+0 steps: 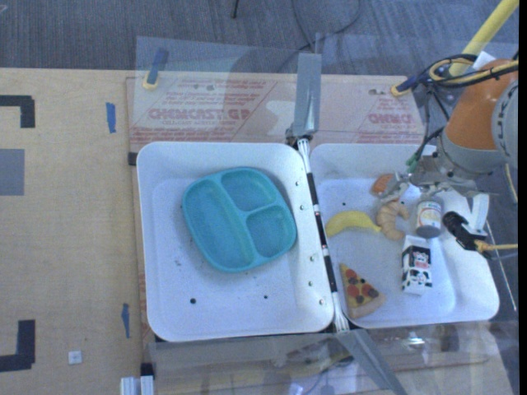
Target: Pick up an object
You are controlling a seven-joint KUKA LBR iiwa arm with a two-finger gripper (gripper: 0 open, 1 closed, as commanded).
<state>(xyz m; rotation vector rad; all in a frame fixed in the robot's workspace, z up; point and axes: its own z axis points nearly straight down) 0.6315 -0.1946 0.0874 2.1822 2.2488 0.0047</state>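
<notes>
1. While the arm [482,118] is reaching in from the right, its gripper [422,179] is hanging over the right bin [478,299], just above a small can [428,215]; whether it is spread or pinching anything, I cannot tell.
2. Pickable things are lying loose in that bin, likely scattered for random tries: banana [352,222], pizza slice [360,290], carton [417,267], croissant [390,215].
3. A teal plate [239,218] is sitting alone in the left bin [165,303], well apart from the gripper.
</notes>
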